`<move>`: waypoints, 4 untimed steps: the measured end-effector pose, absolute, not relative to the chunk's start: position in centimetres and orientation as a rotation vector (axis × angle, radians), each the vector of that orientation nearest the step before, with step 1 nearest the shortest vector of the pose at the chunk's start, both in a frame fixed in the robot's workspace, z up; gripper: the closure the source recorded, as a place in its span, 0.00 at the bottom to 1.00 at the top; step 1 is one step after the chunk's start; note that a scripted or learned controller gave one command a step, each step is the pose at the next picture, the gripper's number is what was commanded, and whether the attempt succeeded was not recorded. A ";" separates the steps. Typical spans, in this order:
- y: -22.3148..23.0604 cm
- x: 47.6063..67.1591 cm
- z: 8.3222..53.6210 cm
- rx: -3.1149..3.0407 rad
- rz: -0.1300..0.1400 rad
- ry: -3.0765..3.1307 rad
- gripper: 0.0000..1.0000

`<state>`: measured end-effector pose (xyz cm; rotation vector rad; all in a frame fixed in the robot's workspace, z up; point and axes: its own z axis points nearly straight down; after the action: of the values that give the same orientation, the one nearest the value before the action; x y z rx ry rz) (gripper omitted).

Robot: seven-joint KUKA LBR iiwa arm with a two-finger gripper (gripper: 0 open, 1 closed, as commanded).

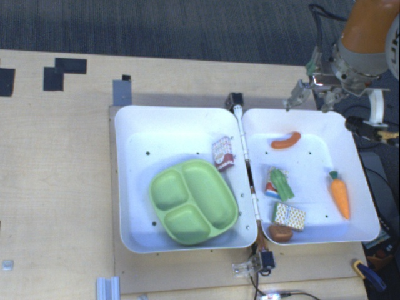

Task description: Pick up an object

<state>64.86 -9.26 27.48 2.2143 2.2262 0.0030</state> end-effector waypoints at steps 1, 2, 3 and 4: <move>-9.2 56.5 14.1 2.220 -0.001 2.225 0.00; -9.2 55.6 8.7 2.216 0.007 2.221 0.00; -9.2 55.8 9.8 2.212 0.012 2.219 1.00; -0.9 48.7 18.5 2.216 0.004 2.226 1.00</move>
<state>48.72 -0.92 18.46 2.2162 2.2263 0.0036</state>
